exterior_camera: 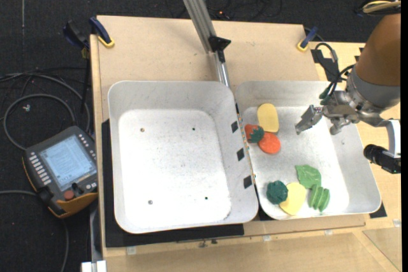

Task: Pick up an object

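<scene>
Pincer (320, 120) hangs open, holding nothing, above right bin (357, 162), right of yellow piece (268, 116) and orange piece (270, 144).

A tan wooden bench (159, 48) carries two shallow white bins side by side, the left bin (115, 137) and the right bin (357, 191) touching along their inner rims, with blue-and-yellow clamps (101, 32) gripping its far corners.
</scene>
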Motion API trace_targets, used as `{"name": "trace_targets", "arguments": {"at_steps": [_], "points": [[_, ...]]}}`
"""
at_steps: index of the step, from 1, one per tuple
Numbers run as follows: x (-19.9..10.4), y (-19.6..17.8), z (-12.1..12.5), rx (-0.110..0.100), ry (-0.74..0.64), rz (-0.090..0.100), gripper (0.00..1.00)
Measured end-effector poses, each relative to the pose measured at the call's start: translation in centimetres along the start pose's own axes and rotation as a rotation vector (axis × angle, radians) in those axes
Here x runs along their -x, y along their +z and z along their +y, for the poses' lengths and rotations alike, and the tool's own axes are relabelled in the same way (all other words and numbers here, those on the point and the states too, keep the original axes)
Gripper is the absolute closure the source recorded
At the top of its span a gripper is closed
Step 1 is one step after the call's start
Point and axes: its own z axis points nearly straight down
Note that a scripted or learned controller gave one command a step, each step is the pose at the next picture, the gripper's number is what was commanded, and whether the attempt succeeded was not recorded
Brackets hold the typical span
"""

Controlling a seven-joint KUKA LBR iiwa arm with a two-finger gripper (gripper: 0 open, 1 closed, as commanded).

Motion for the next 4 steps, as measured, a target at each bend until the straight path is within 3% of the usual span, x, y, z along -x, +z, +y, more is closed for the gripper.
{"name": "trace_targets", "arguments": {"at_steps": [2,3,4], "points": [[1.2,10.6,-1.0,-0.001,0.001,0.0,0.0],[1.2,9.3,-0.8,0.005,0.001,-0.001,1.0],[2.0,3.3,-0.3,0.011,-0.002,-0.003,1.0]]}}
